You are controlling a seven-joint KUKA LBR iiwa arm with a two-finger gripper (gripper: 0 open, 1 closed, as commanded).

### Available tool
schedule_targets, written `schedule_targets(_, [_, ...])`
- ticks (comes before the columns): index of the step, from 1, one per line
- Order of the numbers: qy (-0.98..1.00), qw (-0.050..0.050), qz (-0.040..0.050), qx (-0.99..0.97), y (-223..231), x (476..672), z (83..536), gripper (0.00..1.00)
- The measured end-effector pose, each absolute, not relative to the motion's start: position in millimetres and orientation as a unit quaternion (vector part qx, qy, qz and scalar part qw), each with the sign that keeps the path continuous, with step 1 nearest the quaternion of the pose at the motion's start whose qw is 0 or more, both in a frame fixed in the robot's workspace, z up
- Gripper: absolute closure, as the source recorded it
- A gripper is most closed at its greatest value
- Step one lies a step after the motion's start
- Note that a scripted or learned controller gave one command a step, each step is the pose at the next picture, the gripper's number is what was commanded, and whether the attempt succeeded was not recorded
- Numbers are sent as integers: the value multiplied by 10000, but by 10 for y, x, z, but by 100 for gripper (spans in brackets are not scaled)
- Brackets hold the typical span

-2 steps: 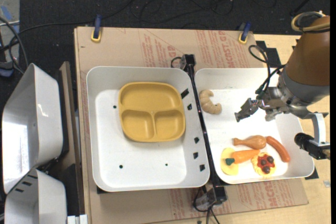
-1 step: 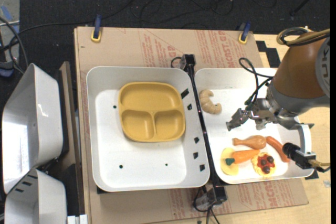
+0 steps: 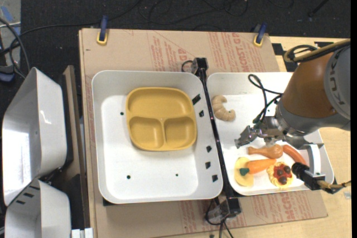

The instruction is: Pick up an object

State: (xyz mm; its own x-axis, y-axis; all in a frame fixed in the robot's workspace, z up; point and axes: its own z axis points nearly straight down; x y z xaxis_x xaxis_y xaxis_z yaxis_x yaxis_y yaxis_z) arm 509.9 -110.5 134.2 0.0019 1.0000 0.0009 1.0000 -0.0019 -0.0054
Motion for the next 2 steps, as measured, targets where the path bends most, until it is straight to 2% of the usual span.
schedule_targets(1, [-7068,0,0,-7074,-1101,5105,909,0])
schedule_targets(2, [-7059,8,0,-7083,-1099,5101,1018,100])
